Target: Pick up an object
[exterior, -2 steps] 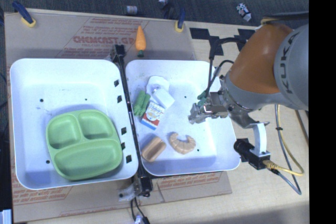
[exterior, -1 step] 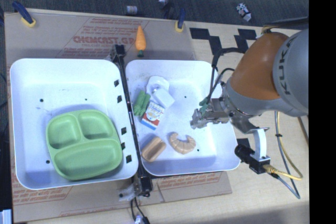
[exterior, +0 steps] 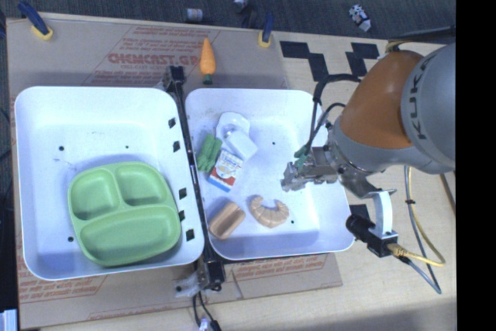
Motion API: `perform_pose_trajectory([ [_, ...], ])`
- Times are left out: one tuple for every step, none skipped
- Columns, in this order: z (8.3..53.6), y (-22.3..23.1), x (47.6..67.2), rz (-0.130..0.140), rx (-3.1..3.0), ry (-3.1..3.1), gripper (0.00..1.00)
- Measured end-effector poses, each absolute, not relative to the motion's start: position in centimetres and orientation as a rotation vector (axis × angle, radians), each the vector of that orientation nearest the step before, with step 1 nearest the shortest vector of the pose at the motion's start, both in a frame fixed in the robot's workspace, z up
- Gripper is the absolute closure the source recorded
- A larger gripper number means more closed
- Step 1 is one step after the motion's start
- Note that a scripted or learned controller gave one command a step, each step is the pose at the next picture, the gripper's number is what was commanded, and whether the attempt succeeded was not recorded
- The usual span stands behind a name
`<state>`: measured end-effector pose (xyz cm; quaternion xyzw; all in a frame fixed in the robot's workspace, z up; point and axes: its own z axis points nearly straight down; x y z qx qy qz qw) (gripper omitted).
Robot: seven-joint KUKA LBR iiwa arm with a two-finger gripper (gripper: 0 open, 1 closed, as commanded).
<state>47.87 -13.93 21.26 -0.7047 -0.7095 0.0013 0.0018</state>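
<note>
The arm [exterior: 403,116] comes in from the right of the frame, its orange band bulking over the right bin's [exterior: 267,103] right wall, so the wrist hangs above that bin's lower right part. The left bin [exterior: 39,120], in the left half of the frame, holds a green divided tray [exterior: 122,211] lying flat in its lower part; it looks too broad for a first pick. The right bin carries the likely targets, loosely scattered: a white cup-like piece [exterior: 235,128] at upper centre, a small carton [exterior: 224,170] just below it, a green item [exterior: 208,153] against the left wall, a tan block [exterior: 225,219] near the front wall, and a curved pastry-like piece [exterior: 268,212] to its right. The gripper [exterior: 298,177] sits low in the bin, above and to the right of the pastry piece and apart from it; nothing shows between its tips, and I cannot tell whether it is spread or closed. An orange carrot toy [exterior: 207,57] lies outside on the cardboard, above the bins.
</note>
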Motion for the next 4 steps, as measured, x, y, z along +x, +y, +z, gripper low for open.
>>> perform_pose_trajectory([
  [21.6, -14.4, 48.6, 0.000, -2.215, -2.227, 1.00],
  [22.1, -17.7, 47.6, 0.001, -2.217, -2.226, 1.00],
  [25.6, -21.2, 47.7, 0.000, -2.218, -2.228, 1.00],
  [23.0, -20.9, 55.5, 0.001, -2.214, -2.227, 1.00],
])
